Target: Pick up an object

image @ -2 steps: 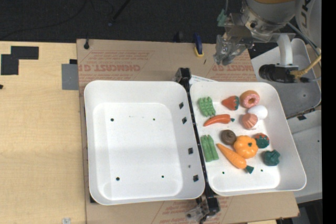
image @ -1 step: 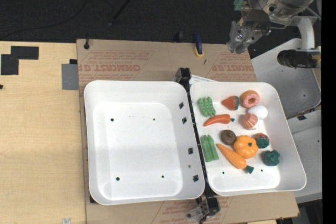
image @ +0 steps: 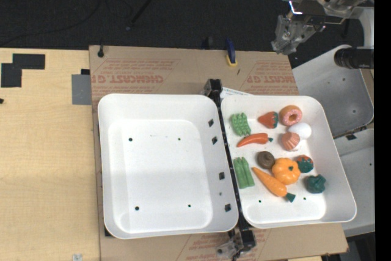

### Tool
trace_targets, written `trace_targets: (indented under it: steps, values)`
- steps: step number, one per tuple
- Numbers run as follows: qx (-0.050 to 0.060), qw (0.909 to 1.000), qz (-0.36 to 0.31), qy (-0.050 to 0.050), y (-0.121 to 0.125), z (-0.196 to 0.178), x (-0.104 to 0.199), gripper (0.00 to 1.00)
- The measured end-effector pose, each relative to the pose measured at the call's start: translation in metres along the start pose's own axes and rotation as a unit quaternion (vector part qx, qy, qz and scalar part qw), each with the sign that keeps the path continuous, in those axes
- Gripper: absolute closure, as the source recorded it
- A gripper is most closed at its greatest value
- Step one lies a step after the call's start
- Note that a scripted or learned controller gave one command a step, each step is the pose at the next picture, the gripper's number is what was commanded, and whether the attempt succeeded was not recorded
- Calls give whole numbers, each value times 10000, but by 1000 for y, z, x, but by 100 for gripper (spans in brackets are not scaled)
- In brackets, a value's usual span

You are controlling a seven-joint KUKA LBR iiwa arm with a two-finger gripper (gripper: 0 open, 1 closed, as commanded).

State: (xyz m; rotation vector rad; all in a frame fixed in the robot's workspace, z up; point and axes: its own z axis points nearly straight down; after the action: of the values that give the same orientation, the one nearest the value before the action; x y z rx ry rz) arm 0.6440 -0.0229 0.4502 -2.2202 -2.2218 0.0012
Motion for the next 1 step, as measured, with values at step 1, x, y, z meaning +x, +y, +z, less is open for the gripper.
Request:
trace_targets:
  steps: [1]
  values:
    - [-7, 10000, 9, -2, 0, -33, -17, 100]
